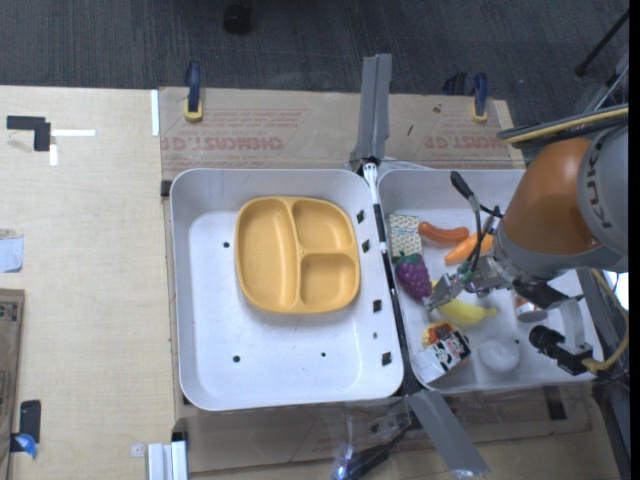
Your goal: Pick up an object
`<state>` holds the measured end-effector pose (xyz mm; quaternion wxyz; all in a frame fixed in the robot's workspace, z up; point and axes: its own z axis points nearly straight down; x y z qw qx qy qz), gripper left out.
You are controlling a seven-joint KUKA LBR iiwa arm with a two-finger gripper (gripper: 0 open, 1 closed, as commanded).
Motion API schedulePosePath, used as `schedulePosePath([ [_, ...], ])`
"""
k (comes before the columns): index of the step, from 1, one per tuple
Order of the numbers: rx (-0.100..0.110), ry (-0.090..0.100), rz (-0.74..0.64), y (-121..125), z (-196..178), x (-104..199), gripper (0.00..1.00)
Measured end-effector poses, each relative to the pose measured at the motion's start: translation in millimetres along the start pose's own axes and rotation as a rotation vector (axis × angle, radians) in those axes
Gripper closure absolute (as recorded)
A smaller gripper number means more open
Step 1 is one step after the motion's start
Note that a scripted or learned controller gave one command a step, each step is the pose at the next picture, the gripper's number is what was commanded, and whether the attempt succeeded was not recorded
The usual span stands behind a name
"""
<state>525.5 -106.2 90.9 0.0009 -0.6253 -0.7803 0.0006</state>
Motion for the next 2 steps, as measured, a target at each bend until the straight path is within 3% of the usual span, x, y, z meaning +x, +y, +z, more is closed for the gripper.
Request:
schedulePosePath([
  [1, 0.000, 0.000, 0.004, 0, -9, -1, 1.00],
  [2, -0.001, -0.001, 0.074, 43, -101, 18, 1.00],
])
